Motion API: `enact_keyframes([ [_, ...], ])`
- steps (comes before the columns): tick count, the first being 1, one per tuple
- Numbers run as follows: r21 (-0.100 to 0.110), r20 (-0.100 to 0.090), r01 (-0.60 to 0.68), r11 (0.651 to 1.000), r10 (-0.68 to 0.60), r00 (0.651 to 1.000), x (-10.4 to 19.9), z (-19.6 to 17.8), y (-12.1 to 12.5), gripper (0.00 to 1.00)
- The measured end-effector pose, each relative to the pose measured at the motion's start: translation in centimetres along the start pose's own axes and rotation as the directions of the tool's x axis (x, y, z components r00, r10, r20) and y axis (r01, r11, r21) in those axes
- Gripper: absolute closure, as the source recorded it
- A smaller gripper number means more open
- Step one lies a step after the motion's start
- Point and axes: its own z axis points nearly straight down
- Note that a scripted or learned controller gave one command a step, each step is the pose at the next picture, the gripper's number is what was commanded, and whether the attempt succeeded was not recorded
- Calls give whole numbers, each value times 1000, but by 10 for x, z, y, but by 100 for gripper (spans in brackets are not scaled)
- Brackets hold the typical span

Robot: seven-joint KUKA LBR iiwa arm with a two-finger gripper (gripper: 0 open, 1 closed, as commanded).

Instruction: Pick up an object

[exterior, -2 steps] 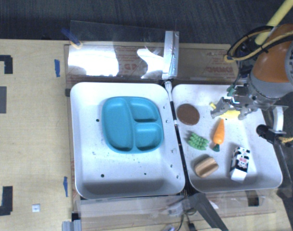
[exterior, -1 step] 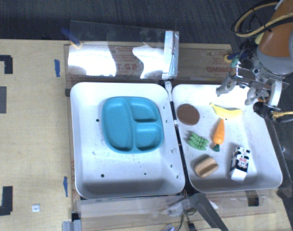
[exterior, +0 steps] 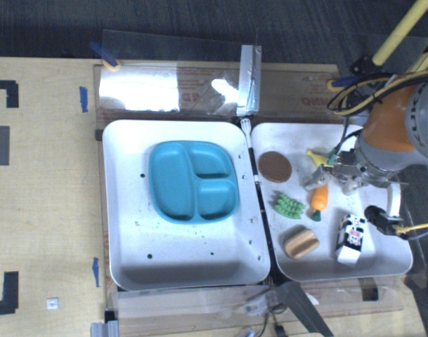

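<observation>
1. The small orange carrot-shaped toy [exterior: 318,198] is lying near the middle of the right-hand shallow white bin [exterior: 400,262]; I am taking it as the likely pick target, since it is the item nearest the tool.
2. The two-finger gripper [exterior: 342,172] is hanging just above and right of the carrot, apparently apart from it. Nothing is showing between its fingers, and how far the jaws are parted I cannot tell.
3. The grey arm with its orange band [exterior: 388,128] is reaching in from right of the carrot, wrist tilted down over the bin, which suits a descent onto it.
4. Sharing the bin with the carrot:
   - a round brown disc [exterior: 275,166], up-left;
   - a yellow piece [exterior: 316,157], above;
   - a green knobbly toy [exterior: 289,206], just left;
   - a tan bread-roll toy [exterior: 301,242], below;
   - a white carton with black patches [exterior: 351,239], below-right.
5. Left of the carrot, the second white bin [exterior: 122,188] is holding a blue divided plastic tray [exterior: 194,180], lying flat at its centre.
</observation>
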Motion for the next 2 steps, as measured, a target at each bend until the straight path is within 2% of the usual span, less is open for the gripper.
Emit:
enact_keyframes([
  [1,-6,0,-4,1000,4,1000,-1,-12,2,100],
  [2,-1,-2,192,981,-192,981,109,-107,-6,100],
])
